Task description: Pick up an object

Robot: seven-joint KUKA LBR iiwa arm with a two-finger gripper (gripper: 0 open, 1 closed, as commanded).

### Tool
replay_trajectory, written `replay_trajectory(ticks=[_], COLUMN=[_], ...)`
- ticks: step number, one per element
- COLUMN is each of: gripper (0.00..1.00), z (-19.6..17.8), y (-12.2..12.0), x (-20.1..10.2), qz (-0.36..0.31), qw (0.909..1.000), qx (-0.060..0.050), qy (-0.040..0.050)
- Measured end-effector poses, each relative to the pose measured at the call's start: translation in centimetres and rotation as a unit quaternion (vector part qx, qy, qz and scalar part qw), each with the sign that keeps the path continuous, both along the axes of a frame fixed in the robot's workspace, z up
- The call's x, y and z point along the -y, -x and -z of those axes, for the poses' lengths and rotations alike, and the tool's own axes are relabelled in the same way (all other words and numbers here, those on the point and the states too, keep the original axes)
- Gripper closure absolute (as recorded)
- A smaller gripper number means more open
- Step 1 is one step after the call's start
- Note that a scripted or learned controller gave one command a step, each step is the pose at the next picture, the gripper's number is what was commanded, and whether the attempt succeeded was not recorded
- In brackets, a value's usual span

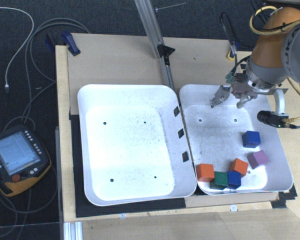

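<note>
1. The blocks sit low in the right bin (277, 149): a blue block (250, 138), a purple block (260, 158), and an orange (205, 172), green (220, 179), blue and orange cluster at the lower rim.
2. The gripper (231, 98) hovers at that bin's upper part, fingers spread, holding nothing.
3. Step: approach. Next, it must travel down-frame over one block and descend.

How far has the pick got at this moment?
Nothing looks picked yet. The end effector hangs open over the far end of the right bin, with nothing between its fingers. All six blocks lie near the bin's near end: blue, purple, two orange, green, another blue. Reaching, grasping and lifting remain.
</note>
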State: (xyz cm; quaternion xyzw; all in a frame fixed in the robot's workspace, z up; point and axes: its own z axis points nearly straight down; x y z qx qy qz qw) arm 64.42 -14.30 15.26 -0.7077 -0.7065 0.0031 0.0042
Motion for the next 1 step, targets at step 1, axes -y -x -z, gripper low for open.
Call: replay_trajectory(ticks=[1], gripper=[0.0], z=[5.66], y=[3.24], x=[6.84], qz=[0.002], qw=[1.0], qx=[0.001], qy=[0.0006])
